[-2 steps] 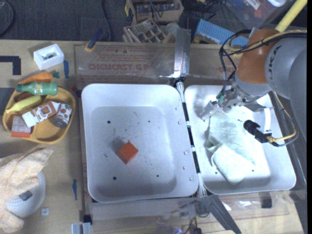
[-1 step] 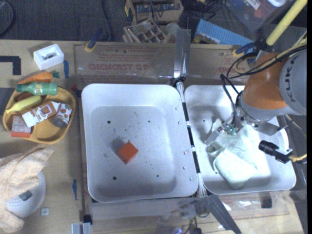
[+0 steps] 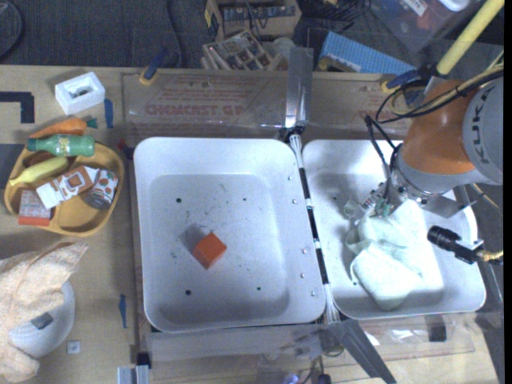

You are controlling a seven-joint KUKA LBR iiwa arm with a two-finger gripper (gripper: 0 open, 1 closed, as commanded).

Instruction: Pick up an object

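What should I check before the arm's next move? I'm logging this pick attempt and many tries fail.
1. A pickable object is present: ok. An orange block lies in the left bin.
2. Block free of neighbours: ok. It lies apart from the bin walls, nothing touching it.
3. Gripper over a target: cannot tell. It is low in the right bin, at the edge of a pale crumpled bag.
4. Something held: cannot tell. Nothing shows clearly between the fingers.
5. Finger state: cannot tell. The wrist hides them.
6. Path to the block: ok. The divider between the bins is low and unobstructed.
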